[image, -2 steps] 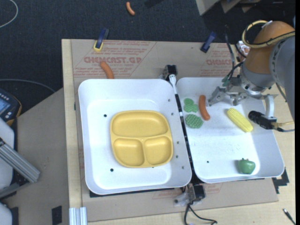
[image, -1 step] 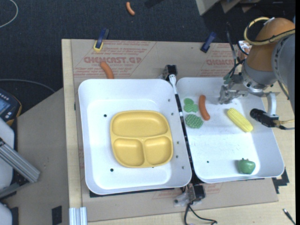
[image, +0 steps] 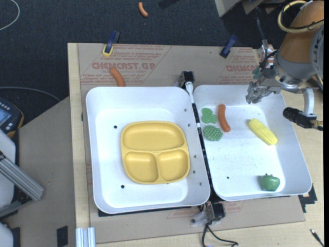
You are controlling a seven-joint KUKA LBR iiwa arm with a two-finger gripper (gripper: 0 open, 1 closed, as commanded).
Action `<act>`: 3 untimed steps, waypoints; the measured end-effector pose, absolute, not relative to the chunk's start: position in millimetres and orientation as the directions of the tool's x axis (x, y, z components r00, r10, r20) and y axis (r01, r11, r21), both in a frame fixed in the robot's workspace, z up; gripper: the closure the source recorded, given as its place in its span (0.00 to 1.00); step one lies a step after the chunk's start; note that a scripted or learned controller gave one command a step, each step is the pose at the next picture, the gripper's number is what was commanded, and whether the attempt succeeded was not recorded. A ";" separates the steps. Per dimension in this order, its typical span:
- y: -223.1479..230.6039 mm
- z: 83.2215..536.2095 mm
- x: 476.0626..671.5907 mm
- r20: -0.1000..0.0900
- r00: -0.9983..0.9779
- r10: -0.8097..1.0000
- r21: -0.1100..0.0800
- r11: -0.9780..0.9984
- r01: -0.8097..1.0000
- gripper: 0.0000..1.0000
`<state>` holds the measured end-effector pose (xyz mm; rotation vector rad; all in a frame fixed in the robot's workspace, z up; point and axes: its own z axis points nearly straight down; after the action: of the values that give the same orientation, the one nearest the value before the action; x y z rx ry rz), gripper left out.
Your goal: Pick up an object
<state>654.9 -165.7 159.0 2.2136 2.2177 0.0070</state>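
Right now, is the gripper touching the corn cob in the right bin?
Apart. The camera view shows the gripper at the right bin's back edge, with bare white floor between it and the corn cob.

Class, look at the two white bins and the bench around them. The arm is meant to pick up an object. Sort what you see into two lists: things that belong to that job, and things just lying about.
Belongs to the job:
tool
corn cob
orange sausage
green pepper
two green leafy pieces

Just lying about:
yellow divided tray in the left bin
sausage on the board
sausage on the floor
clamps
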 end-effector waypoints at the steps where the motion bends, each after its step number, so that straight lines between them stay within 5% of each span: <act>1: -169.5 222.8 652.4 -0.003 -0.001 1.000 0.009 0.001 1.000 1.00; 2: -169.4 225.4 653.3 -0.002 -0.002 1.000 0.004 0.002 1.000 1.00; 3: -109.1 234.1 655.2 0.001 -0.005 1.000 0.000 0.005 1.000 1.00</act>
<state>655.2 -109.1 234.1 2.2158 2.2277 0.0018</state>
